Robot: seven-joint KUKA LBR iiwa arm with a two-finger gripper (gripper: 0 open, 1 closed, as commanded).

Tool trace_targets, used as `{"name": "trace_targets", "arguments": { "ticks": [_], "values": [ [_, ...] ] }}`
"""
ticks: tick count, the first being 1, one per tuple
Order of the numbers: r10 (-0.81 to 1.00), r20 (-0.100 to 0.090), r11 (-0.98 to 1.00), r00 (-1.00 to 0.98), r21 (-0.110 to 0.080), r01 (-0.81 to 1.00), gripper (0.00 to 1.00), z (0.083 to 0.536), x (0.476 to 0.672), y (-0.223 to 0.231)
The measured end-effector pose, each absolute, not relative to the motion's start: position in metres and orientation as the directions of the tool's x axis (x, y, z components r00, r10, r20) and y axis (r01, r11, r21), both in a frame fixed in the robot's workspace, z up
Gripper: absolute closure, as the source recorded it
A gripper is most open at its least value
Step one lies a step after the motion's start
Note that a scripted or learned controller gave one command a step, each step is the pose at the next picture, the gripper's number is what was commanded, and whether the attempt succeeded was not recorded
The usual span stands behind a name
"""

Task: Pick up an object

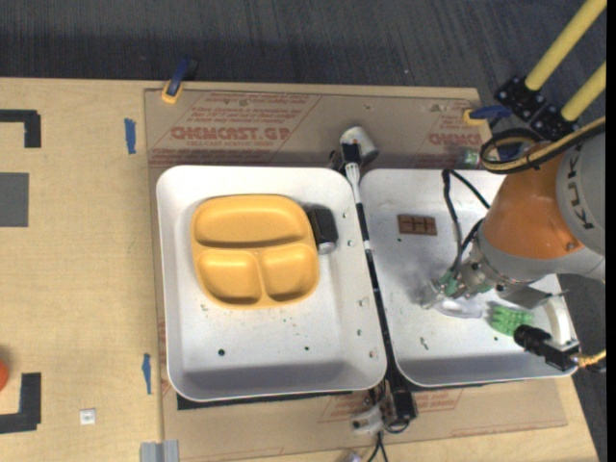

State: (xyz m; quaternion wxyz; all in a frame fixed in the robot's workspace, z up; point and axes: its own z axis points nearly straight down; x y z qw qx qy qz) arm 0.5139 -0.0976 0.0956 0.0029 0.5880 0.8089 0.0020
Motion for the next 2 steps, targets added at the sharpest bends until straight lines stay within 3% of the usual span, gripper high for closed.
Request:
{"name": "trace_targets", "arguments": {
  "ticks": [1, 2],
  "values": [
    [0.997, -0.001, 0.078, -0.078, 0.009, 0.997, 1.00, 0.087, 0.482, -0.112],
    [0.999, 0.000, -0.054, 0.054, 0.001, 0.999, 1.00, 0.153, 0.480, -0.106]
  ]
}}
